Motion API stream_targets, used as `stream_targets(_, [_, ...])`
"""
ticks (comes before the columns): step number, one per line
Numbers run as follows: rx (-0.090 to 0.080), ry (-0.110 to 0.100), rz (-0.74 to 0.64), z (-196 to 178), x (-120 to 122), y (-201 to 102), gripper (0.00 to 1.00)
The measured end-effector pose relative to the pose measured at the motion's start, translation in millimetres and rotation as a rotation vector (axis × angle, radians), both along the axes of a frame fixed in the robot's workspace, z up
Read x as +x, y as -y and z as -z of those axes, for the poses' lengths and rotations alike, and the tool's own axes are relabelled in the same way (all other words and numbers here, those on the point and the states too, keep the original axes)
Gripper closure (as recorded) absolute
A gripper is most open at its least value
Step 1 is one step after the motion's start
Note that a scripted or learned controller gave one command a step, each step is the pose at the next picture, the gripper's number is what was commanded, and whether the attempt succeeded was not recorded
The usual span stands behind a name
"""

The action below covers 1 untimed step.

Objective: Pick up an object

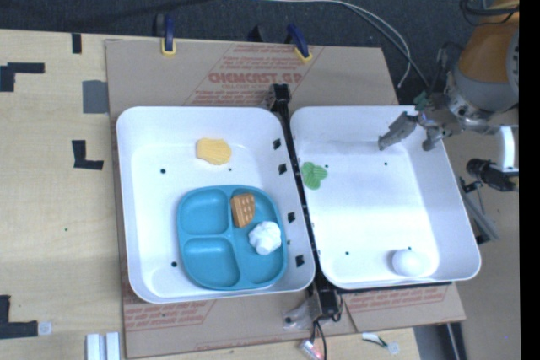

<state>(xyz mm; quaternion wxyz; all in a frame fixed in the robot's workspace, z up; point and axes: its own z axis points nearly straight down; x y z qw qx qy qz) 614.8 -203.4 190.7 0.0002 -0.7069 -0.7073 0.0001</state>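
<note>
arm (489, 72): grey casing | orange band above wrist | fingers (393, 136): two, slim, grey

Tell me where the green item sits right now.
The green item lies in the right bin, against its left wall beside the divider, well left of the tool.

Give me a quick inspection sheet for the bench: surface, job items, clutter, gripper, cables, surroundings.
Surface: left bin and right bin side by side on a cardboard sheet.
Job's things: blue divided tray in left bin, holding a waffle-like piece and a white lump; yellow piece on the bin floor behind the tray. Right bin: green item near its left wall, white ball near its front edge.
Clutter: nothing seen.
Gripper: gripper over the right bin's far right corner, fingers spread, nothing between them.
Cables: cable across the dark floor behind the bench.
Surroundings: two clamps on the cardboard's far edge; black tape marks on the benchtop.
</note>
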Motion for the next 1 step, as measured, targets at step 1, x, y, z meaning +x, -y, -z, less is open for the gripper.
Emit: stream_targets(1, [0.001, 0.007, -0.007, -80.5, -31.9, -98.8, 0.0])
